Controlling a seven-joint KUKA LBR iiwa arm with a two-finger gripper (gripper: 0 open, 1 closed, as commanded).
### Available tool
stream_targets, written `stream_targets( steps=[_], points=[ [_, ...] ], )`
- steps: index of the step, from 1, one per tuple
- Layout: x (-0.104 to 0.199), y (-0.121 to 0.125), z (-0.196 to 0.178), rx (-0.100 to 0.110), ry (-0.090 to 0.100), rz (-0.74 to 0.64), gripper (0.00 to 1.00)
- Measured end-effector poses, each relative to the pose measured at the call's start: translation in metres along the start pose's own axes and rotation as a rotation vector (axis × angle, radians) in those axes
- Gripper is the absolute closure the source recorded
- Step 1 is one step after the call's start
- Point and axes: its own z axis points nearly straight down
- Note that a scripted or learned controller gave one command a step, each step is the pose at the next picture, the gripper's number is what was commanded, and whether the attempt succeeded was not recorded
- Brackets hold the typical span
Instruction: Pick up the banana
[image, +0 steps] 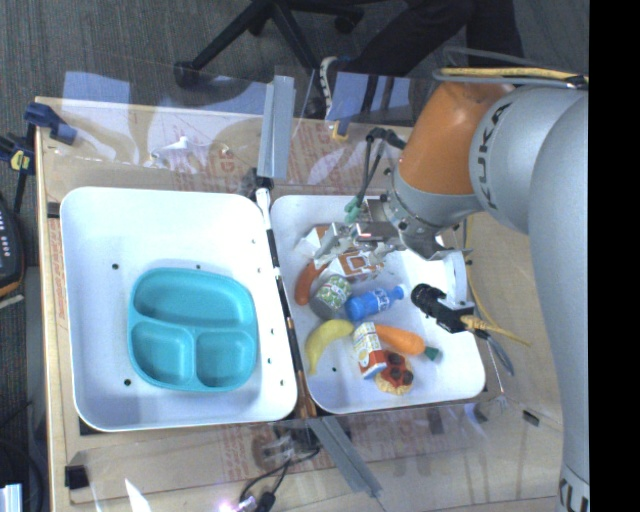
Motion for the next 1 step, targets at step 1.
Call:
stream_targets(
  steps=[1],
  points=[
    [-0.0164,-0.0859,0.0634,0.0,0.0,0.124,0.0]
  ],
)
